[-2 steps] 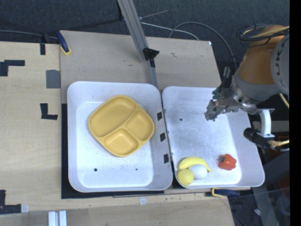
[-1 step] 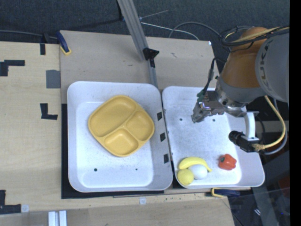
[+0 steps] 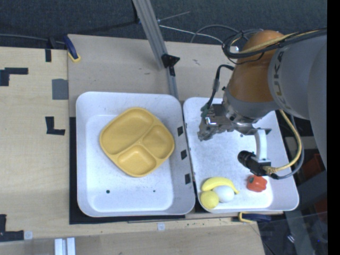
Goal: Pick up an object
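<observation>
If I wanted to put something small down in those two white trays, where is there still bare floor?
In the left bin, bare floor runs along the near edge and down the left side of the yellow divided plate. In the right bin, there is room in the middle, between the gripper and the yellow and white pieces. Its near edge is crowded, with a red piece too.

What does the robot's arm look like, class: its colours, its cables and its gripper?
The arm is grey with a rounded orange band above the wrist. Black and yellow cables loop around it. The gripper is dark grey metal.
</observation>
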You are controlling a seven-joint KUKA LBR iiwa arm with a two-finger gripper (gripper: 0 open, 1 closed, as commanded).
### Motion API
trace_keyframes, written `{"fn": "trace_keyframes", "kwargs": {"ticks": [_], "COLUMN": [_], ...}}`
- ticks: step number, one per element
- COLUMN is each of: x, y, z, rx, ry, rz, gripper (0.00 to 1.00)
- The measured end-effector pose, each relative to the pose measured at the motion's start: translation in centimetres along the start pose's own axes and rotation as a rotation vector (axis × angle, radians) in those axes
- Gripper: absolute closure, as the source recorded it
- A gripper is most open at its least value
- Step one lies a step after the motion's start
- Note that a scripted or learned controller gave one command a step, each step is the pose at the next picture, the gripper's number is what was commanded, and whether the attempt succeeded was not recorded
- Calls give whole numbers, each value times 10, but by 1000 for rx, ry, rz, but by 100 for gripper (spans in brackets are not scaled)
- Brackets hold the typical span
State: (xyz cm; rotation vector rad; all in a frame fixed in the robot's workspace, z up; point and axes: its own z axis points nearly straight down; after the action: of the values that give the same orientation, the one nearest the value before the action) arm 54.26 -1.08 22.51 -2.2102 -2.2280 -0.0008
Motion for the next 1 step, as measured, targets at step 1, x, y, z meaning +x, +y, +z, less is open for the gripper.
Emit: {"fn": "trace_keyframes", "kwargs": {"ticks": [1], "x": [58], "y": [-23], "z": [4], "rx": [3], "ry": [-1], "rz": [1], "gripper": [100]}}
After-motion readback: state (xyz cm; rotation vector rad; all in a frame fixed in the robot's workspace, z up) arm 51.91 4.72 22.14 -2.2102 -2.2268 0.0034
